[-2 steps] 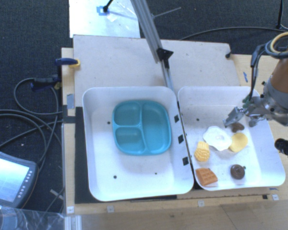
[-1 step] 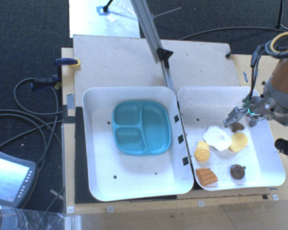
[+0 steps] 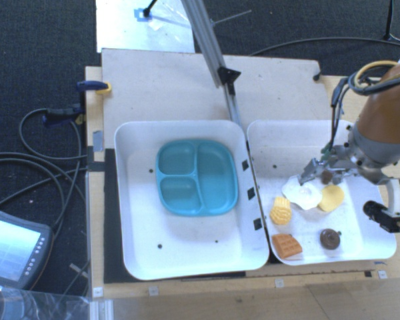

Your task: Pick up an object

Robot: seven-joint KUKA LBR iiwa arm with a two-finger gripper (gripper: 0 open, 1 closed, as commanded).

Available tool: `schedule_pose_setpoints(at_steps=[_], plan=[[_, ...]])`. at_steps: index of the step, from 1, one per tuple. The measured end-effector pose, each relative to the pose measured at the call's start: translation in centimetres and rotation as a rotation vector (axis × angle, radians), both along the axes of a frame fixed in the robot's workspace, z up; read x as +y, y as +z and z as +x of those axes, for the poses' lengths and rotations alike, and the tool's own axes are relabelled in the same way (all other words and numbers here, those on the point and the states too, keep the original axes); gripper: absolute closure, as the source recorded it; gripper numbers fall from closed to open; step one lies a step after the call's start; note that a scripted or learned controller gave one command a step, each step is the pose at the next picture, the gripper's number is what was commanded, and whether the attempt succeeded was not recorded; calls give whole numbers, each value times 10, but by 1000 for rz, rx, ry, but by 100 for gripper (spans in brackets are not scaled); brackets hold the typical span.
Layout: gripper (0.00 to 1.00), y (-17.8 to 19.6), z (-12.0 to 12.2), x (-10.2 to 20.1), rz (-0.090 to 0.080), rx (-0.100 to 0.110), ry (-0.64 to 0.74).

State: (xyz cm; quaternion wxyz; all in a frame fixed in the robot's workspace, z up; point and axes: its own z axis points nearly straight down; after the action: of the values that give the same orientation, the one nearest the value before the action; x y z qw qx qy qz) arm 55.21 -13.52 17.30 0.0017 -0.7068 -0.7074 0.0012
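The right bin (image 3: 273, 145) holds several small food items: a white flat piece (image 3: 303, 195), a pale yellow piece (image 3: 332, 198), a yellow corn-like piece (image 3: 281, 211), an orange waffle-like piece (image 3: 287, 245) and a brown round piece (image 3: 330, 239). My gripper (image 3: 325, 173) hangs low over the right bin, just above the white and pale yellow pieces. A small dark brown thing shows at its tip, and I cannot tell if it is held. The arm's orange band (image 3: 387, 115) is at the right edge.
The left bin (image 3: 130, 199) holds a teal divided plate (image 3: 197, 177). A grey slanted pole (image 3: 207, 35) runs down to the wall between the bins. Cables and a teach pendant (image 3: 13, 249) lie on the floor to the left.
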Motion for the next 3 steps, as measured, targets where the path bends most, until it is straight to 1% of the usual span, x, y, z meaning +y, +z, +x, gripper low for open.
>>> schedule_pose_setpoints(at_steps=[1, 2, 3], plan=[[0, -62, 3, -3, 0, 1, 0], [0, -83, 3, -3, -1, -3, 0], [100, -70, 5, -3, -1, -9, -1]])
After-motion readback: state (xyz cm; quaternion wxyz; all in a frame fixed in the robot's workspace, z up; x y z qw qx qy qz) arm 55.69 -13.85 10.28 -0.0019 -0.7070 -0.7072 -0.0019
